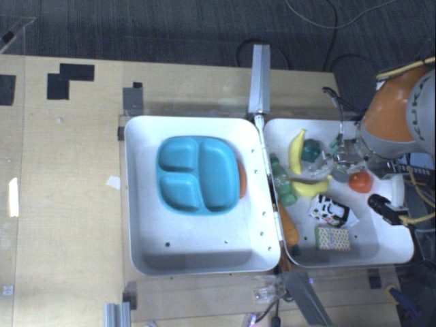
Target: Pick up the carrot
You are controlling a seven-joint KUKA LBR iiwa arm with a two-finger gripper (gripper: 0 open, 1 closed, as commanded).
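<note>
In the right bin (402,247), 1 of 2 white bins side by side on a pale wooden bench (61,203), the carrot (290,229) lies against the left wall near the front-left corner, its length running along that wall. The gripper (335,157) hangs over the back half of the same bin, well apart from the carrot, on a grey arm (402,111) with an orange band that comes in over the bin's right edge. Whether the claw is spread or pressed together cannot be told from this angle.

Just left of the gripper sit a clear, teal-tinted cup (312,150) and a banana (296,152) that curves toward the back wall. A 2nd banana (310,188) lies crosswise just in front of them. Green pieces (286,196) sit along the left wall, between the bananas and the carrot. A red ball (360,180) rests toward the right wall, near the gripper. A black-and-white packet (330,211) lies mid-bin, and a green patterned block (332,238) sits near the front wall, to the right of the carrot and apart from it.

In the left bin (146,251), a blue 3-part plate (197,174) lies in the middle, with an orange piece (242,182) showing at its right edge, beside the wall shared by the 2 bins.
</note>
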